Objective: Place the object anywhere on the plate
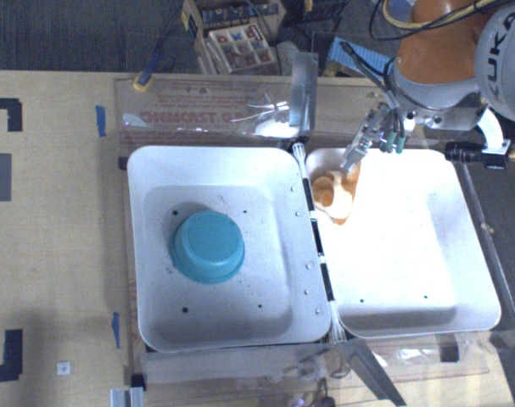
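- The orange thing (327, 191) lies in the right bin (427, 261), tucked into its far left corner against the wall next to the left bin (155, 176). Glare washes out its outline, so we cannot name it for certain.
- We judge it small, light and rounded, perhaps smooth plastic (slippery, then, and apt to roll or squirt out of a pinch). Taking it across its widest part, from above, looks safest.
- The claw (352, 166) hangs just above and beside the orange thing; whether its fingers are spread or closed we cannot tell, nor whether it grips anything.
- The blue plate (208, 246) sits alone near the middle of the left bin, with bare white floor all round it.
- Edges matter here: the corner hems the orange thing in on two sides, so the fingers have little room toward the walls and more toward the bin's open middle.
- The carry must rise over the two rims where the bins meet (the only real hurdle), then the way to the plate is open.
- The plate's raised rim should stop a rolling thing once set down.
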Robot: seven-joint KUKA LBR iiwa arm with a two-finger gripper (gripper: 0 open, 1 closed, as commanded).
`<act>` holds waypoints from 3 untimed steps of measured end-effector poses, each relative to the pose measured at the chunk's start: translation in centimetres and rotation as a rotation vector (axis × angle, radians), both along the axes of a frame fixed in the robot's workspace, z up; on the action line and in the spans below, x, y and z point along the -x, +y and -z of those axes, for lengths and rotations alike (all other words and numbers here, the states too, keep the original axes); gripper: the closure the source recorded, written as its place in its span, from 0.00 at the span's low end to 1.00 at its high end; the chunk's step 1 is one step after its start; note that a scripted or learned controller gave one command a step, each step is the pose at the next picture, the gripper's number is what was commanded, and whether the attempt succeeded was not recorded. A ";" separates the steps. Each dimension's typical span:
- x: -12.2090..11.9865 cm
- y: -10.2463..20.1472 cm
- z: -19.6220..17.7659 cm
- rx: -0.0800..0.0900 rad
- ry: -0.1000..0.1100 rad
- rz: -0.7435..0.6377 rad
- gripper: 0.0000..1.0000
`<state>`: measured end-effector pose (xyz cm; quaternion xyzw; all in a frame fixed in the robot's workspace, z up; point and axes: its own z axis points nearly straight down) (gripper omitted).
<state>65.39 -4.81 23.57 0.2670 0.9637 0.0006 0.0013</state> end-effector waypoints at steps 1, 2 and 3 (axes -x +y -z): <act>1.4 4.7 1.0 0.000 0.000 -0.396 1.00; 2.4 10.0 0.7 0.001 0.000 -0.542 1.00; 4.3 14.1 1.5 0.000 0.000 -0.545 1.00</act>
